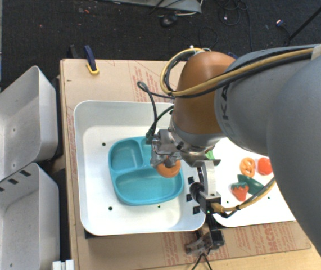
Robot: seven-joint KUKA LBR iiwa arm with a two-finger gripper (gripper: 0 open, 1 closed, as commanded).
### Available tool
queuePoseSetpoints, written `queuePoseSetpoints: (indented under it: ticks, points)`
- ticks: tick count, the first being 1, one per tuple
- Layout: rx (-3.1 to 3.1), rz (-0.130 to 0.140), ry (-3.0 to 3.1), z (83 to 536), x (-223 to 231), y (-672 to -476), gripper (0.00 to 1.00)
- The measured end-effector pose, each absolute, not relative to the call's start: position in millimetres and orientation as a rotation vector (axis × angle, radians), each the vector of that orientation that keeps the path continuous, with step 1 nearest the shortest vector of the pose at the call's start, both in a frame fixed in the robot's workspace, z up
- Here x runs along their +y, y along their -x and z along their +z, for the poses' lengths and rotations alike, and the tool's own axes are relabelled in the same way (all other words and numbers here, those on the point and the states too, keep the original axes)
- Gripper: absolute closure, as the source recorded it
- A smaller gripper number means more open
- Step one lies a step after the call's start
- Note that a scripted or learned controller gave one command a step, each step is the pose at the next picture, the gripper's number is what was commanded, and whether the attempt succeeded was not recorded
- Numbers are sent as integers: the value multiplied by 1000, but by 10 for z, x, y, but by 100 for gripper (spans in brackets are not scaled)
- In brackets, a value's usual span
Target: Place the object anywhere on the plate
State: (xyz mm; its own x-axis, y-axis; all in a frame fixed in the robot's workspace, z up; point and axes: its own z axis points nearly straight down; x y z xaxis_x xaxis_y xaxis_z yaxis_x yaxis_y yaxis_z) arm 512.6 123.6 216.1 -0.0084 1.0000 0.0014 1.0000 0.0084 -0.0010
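A teal divided plate (140, 176) lies in the left white bin (93, 151). My gripper (166, 161) hangs over the plate's right rim, reaching down from the orange wrist band. An orange round object (169, 169) sits right under the fingers, at the plate's right edge; the fingers appear to be around its top. The arm hides the upper right part of the plate and much of the right bin.
The right bin (261, 210) holds an orange ring-like toy (248, 166), a red piece (264, 165), a strawberry-like toy (240, 191) and a green piece (250, 183). A yellow clamp (93, 66) sits at the bench's back left. Grey tubs (14, 122) stand left of the bench.
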Motion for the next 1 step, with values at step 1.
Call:
queuePoseSetpoints:
  ticks: [1]
  points:
    - [-2224, 1, 2219, 2162, 1203, -5134, 0]
